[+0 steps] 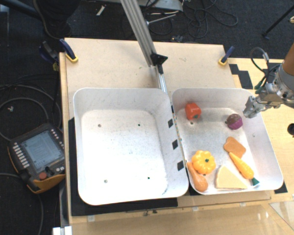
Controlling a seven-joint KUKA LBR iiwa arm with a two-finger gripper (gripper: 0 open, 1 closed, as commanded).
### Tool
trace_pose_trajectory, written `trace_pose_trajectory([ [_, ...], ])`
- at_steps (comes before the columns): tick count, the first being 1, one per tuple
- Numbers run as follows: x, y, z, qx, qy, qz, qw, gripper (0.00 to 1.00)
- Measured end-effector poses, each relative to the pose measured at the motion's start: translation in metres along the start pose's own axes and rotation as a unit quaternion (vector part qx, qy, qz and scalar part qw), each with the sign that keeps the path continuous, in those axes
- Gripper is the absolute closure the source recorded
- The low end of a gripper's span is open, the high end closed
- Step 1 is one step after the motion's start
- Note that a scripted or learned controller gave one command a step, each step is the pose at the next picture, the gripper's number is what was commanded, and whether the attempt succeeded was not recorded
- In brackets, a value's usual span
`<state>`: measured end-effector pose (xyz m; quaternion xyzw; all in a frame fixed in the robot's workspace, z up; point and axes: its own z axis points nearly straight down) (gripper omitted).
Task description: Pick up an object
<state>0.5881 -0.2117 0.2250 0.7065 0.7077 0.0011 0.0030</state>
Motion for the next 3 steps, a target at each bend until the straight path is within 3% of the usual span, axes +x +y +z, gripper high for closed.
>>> trace_pose_trajectory([
  [1,0.000,0.002,-0.044,0.000,0.000,-0.001,1.0000,1.00],
  [3,0.103,-0.009,-0.052,0.003,0.002,-0.003,1.0000,1.00],
])
